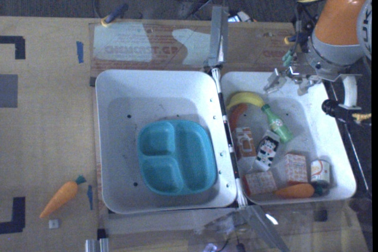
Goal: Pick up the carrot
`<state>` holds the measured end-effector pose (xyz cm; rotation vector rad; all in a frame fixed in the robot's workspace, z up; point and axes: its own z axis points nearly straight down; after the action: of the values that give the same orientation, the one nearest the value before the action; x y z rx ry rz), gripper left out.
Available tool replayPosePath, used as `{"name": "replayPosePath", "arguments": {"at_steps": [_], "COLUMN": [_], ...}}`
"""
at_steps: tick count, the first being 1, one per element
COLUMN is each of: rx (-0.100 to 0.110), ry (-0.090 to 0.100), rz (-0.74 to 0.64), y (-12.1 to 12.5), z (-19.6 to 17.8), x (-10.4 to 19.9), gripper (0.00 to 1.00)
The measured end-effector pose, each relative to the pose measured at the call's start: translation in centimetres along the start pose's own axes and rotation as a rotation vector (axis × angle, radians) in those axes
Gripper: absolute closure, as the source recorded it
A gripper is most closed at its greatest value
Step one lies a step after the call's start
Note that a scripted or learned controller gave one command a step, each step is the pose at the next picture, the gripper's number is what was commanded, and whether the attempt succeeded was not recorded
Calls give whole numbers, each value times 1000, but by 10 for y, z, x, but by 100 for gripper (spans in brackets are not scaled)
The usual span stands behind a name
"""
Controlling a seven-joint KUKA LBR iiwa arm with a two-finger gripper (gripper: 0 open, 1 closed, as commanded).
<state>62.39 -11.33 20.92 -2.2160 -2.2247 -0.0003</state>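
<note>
Fingers (273,82) spread apart, nothing between them. Gripper (289,81) hangs over the far edge of the right bin (347,181), above bare white floor, clear of everything in it. Grey arm with orange band (341,6) enters from the upper right.

Right bin, nearest the gripper first:
- banana (247,99) by the far left corner, lying curved
- green bottle (276,124) just beyond it toward the middle, on its side, tilted
- small box (245,141) against the left wall
- black-and-white carton (267,151) beside that box
- pale box (292,167) and can (320,171) toward the near right corner
- reddish packet (260,181) at the near wall
- orange piece (294,190) along the near wall, dark green at its right end; possibly a second carrot, too blurred to be sure

Left bin (107,87): blue tray (176,156) with three compartments, sitting near the centre.

Carrot (59,199): outside both bins, on the bare bench at the near left corner, lying slantwise, green top pointing up-right toward the left bin. Well apart from the gripper, with the whole left bin between them.
</note>
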Motion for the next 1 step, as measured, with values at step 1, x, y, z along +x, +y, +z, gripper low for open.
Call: {"name": "replayPosePath", "arguments": {"at_steps": [1], "rx": [-1], "ry": [-1], "rz": [-440], "y": [-40], "z": [36], "x": [-19], "gripper": [0]}}
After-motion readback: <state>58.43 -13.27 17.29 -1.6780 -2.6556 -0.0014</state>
